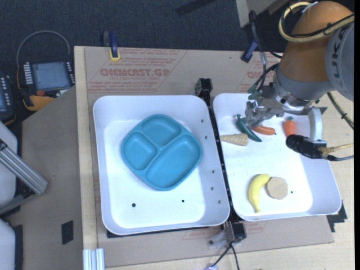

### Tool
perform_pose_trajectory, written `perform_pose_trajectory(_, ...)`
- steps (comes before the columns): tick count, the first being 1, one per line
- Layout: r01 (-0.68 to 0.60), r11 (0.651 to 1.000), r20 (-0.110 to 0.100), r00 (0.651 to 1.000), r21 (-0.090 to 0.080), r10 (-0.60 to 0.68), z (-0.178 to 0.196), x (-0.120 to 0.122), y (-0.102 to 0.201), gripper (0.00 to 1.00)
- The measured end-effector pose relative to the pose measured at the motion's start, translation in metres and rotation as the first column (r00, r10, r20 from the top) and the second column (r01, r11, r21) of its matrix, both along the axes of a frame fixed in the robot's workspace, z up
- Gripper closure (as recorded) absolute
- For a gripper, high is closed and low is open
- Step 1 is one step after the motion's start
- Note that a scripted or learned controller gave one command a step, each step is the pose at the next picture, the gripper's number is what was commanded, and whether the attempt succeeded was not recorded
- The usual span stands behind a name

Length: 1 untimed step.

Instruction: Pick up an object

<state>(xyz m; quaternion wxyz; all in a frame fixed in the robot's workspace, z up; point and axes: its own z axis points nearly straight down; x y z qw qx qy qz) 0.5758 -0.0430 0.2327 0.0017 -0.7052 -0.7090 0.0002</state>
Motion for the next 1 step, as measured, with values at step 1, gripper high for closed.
perform_pose_trajectory(1, 0.0, 1.0, -0.001, 1.0, 0.0, 0.0, -0.0125, 0.0025, 0.0555, 1.0)
